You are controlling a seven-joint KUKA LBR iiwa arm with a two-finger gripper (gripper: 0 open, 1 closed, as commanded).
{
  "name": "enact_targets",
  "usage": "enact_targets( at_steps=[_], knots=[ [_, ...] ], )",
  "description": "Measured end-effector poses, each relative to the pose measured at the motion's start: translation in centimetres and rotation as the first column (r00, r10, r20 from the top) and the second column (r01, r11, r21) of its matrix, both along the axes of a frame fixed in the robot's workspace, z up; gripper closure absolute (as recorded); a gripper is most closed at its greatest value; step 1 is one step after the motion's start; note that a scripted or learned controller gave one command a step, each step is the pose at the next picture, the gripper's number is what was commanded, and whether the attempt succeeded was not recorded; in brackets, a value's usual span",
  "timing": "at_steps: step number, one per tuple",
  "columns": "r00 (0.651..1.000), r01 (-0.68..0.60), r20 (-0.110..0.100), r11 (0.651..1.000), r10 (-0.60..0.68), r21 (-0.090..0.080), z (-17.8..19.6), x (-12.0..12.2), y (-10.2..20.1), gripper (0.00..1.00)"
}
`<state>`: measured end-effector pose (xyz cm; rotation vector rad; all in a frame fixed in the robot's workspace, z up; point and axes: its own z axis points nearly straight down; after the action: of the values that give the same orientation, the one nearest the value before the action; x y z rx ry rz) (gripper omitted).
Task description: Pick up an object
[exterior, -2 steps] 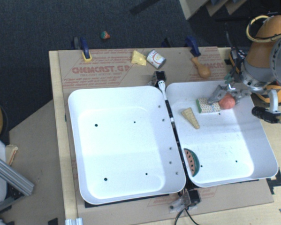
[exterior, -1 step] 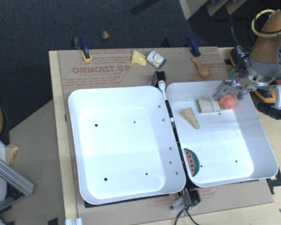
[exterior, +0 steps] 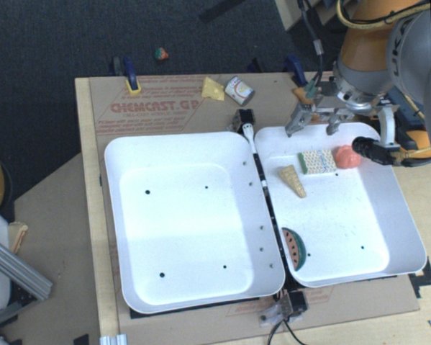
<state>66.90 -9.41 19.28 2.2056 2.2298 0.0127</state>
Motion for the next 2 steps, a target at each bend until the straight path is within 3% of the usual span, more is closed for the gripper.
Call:
enact_targets(
  at_steps=[1, 2],
  knots=[
    [1.0, 0.01, -0.005, 1.0, -0.01, -0.005, -11.1, -0.2, -2.0, 0.0],
    [1.0, 0.007, 0.002, 1.0, -0.007, -0.001, -10.1, -5.9, -11.8, 0.0]
  ],
)
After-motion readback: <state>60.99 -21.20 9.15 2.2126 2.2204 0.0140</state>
